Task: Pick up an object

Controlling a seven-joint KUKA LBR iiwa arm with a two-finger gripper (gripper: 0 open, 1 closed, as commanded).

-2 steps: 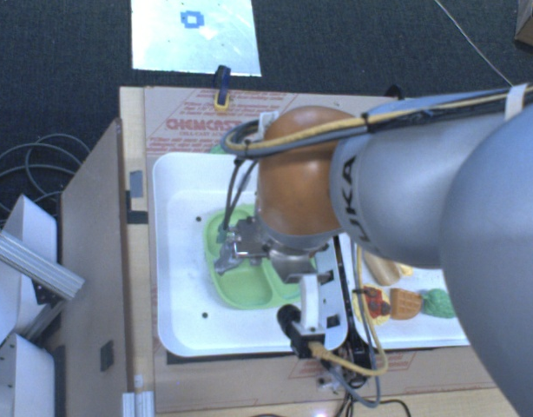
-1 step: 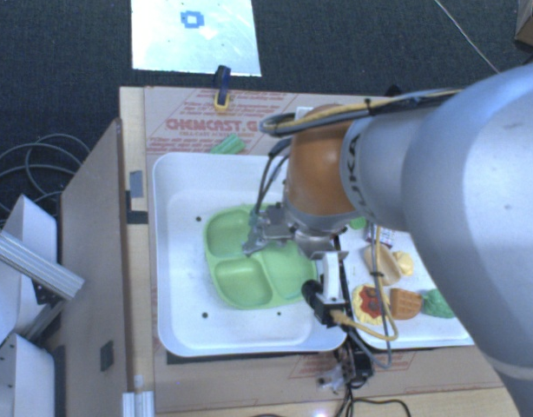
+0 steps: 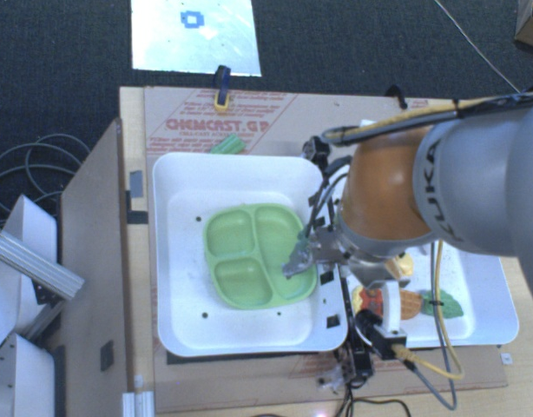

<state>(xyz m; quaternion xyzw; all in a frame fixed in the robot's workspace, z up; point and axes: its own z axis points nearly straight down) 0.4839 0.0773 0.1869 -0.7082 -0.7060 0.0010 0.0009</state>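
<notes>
The hand [image 3: 299,261] sits low over the right-hand edge of a green divided plate [image 3: 253,254], its grey tip touching or just above the plate's rim; whether it is open or closed cannot be told, since the wrist hides most of it from above. The plate, with three compartments, extends to the hand's left and lies flat in the left bin [image 3: 188,320]. Directly behind the hand, toward the right, rises the orange band [image 3: 384,189] of the arm, and beyond it the grey arm [image 3: 483,181] leaves toward the right edge. Below and to the right of the hand, in the right bin [image 3: 488,324], lie small toys: an orange piece with a green leafy end [image 3: 423,305] and a red-and-yellow item [image 3: 371,301] just beside it, both partly covered by the arm and its cables. The two bins stand side by side on the worktop [image 3: 275,115], whose brown surface bears red printed lettering above the hand. Farther up, on the dark floor [image 3: 58,50], lies a pale square sheet [image 3: 194,23].
</notes>
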